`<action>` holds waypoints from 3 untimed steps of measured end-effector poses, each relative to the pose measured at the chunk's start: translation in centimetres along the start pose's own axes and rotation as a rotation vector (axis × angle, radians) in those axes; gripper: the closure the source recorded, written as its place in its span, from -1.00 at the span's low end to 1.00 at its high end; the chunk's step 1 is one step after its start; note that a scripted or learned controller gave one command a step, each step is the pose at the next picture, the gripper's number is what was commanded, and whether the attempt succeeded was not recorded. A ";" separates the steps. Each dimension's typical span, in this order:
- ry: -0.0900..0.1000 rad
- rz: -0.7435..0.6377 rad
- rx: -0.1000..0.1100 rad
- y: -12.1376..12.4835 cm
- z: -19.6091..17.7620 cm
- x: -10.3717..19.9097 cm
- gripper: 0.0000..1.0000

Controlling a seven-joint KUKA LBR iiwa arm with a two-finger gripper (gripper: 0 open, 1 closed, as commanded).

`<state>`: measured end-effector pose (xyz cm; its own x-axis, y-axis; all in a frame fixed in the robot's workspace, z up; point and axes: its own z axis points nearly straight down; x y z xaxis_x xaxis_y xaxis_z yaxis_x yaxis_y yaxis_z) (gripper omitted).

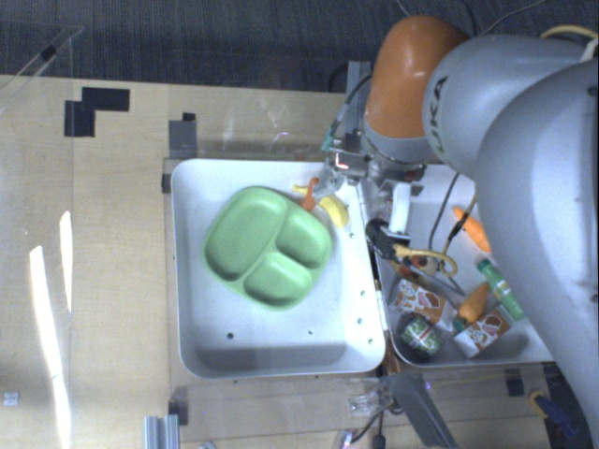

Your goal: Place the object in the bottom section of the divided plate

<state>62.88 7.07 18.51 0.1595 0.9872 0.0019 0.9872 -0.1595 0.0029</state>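
1. The gripper [323, 193] hangs over the upper right corner of the left bin [201, 344], just beside the rim of the green divided plate [270, 245]. A yellow, banana-like object [334, 211] with an orange piece [306, 195] at its upper left sits right at the fingertips; whether it is truly pinched between them cannot be told from this view.
2. That yellow object lies off the plate, just past its upper right edge, against the bin's right wall.
3. The plate rests tilted in the middle of the left bin, with three sections, none holding anything.
4. The grey arm [524, 138] with its orange band [407, 73] reaches in from the right, covering much of the right bin [440, 355].
5. In the right bin lie a carrot [471, 229], a green bottle [498, 288], a small carton [418, 300], a dark round can [418, 337] and a box [481, 330], close together.
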 end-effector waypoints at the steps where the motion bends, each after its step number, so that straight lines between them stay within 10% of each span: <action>1: 0.000 0.000 0.000 0.0 0.0 0.0 -1.00; 3: 0.000 0.000 0.000 0.0 0.0 0.0 -1.00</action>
<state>62.88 7.07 18.51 0.1595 0.9872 0.0019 0.9872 -0.1595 0.0029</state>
